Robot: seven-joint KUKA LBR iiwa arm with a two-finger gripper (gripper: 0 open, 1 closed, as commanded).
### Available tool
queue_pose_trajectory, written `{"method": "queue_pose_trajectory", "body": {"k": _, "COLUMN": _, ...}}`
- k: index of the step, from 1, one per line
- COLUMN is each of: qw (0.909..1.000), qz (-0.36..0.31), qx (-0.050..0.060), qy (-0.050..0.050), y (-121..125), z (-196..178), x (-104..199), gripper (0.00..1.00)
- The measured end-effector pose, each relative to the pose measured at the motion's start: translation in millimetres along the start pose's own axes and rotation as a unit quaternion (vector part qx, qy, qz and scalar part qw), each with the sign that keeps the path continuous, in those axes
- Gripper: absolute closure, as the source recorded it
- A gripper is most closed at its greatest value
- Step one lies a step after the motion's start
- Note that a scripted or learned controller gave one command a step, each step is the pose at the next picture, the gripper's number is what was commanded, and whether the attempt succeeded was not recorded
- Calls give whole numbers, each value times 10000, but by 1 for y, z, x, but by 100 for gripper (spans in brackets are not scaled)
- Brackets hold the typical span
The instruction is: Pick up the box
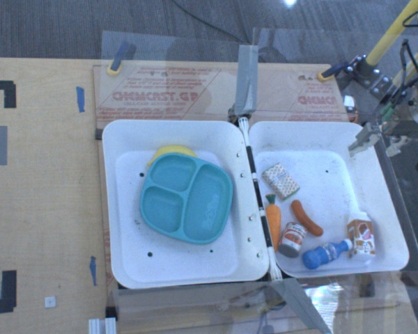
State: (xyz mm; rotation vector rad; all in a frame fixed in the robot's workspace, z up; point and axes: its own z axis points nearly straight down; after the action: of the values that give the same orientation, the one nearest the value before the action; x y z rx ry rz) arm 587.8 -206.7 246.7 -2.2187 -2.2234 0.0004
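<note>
A: What lies nearest in the right bin [376,256]?
B: Along its near edge, a blue bottle [325,254] lying on its side, a small can [292,239] just left of it, and a brown-and-white carton [361,236] at the near right corner.

A: And a little farther in?
B: A carrot [273,219] lies along the divider, with a sausage [306,217] beside it, slanted.

A: Where is the box?
B: The box [281,180] sits beyond those, in the left middle of the right bin, patterned and tilted, apart from the carrot tip. Nothing touches it.

A: The left bin [118,186]?
B: It holds a teal tray [187,197] with three compartments, and a yellow thing [173,150] peeks out from behind its far edge.

A: And the gripper?
B: The gripper [366,139] hangs at the far right corner of the right bin, well apart from the box. Whether the jaws are spread or pressed together I cannot tell.

A: Farthest back?
B: A sheet of cardboard [160,92] on the tabletop [35,207], behind both bins.
</note>
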Motion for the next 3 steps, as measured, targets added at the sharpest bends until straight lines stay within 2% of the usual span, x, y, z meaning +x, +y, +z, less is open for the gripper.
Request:
{"method": "queue_pose_trajectory", "body": {"k": 1, "qw": 10000, "qz": -9, "qx": -3, "qy": -3, "y": 6, "z": 108, "x": 94, "gripper": 0}}
{"method": "queue_pose_trajectory", "body": {"k": 2, "qw": 9984, "qz": -562, "qx": 12, "qy": 5, "y": -30, "z": 62, "x": 176, "gripper": 0}}
{"method": "queue_pose_trajectory", "body": {"k": 3, "qw": 9994, "qz": -336, "qx": 6, "qy": 0, "y": -34, "z": 144, "x": 98, "gripper": 0}}
